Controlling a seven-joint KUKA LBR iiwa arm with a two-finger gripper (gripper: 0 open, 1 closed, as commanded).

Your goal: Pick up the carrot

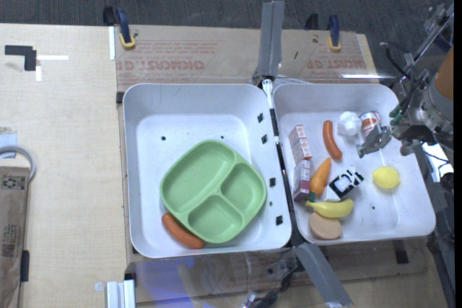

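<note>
The carrot [320, 174] is a short orange cone lying at a slant near the left side of the right bin [411, 223], its green end pointing down toward the banana [332, 208]. It rests against a small red and white carton [302, 181]. My gripper [375, 141] hangs over the upper right part of the same bin, to the right of and a little above the carrot, apart from it. Nothing shows held in it.
Around the carrot lie an orange sausage [331, 139], a tall carton [299, 143], a black and white piece [346, 182], a lemon [387, 177], a tan disc [325, 228], a white lump [349, 123] and a can [369, 122]. The left bin [144, 126] holds a green divided plate [213, 191] and an orange sausage [182, 231].
</note>
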